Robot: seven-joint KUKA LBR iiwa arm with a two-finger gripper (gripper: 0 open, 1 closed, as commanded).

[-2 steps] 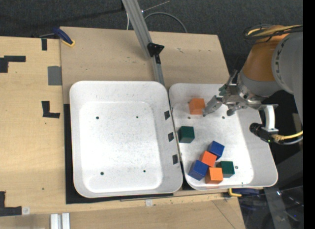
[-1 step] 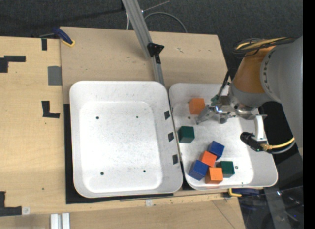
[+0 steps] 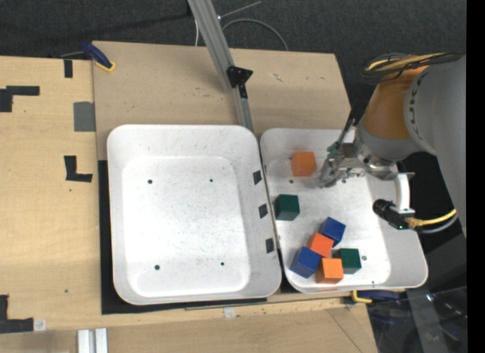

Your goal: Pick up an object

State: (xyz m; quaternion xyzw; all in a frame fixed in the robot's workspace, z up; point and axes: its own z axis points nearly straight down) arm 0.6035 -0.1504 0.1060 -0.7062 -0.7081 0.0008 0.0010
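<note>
Orange cube (image 3: 303,164) — just left of the gripper (image 3: 330,177) (right bin).

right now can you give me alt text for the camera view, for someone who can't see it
A grey robot arm reaches from the right, its end effector low in the right bin beside an orange block. Nearer the front lie a green block and a cluster of blue, orange and green blocks; the left bin adjoins.

view: my one camera, fixed overhead, slanting down
covers: both white bins (image 3: 114,192)
my arm (image 3: 424,109): enters at 3 o'clock
</note>
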